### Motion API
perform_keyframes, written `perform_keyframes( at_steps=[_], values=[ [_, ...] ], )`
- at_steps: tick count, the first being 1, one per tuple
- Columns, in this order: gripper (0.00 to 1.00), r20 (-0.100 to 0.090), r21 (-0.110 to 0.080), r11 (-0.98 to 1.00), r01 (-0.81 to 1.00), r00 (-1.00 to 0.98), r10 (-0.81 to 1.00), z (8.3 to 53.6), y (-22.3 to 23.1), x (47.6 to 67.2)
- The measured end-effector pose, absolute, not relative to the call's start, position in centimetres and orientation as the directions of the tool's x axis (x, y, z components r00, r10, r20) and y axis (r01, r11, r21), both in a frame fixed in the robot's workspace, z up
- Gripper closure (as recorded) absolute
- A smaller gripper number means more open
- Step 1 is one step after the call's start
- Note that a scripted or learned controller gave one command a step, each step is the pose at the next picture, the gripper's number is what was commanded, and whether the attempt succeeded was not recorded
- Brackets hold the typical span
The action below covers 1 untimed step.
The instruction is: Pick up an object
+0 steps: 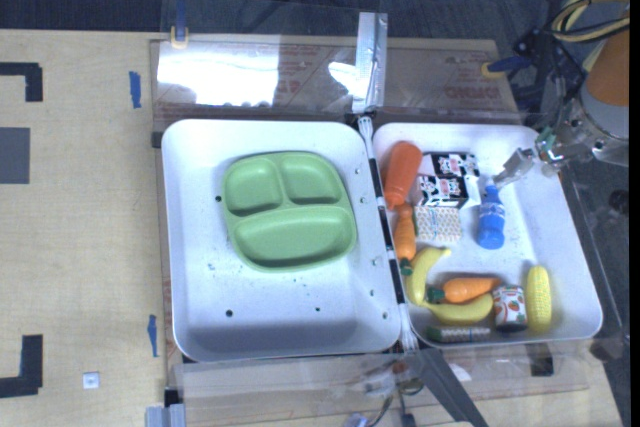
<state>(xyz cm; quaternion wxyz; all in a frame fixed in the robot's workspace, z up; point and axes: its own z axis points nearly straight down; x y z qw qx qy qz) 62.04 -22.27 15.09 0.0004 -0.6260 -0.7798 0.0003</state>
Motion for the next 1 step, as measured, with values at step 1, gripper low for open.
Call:
perform_keyframes(
  at_steps=[1],
  values=[
    [0.0,0.0,0.005,0.19,0.982,-0.19,0.982,8.53,-20.01,61.16]
  ],
)
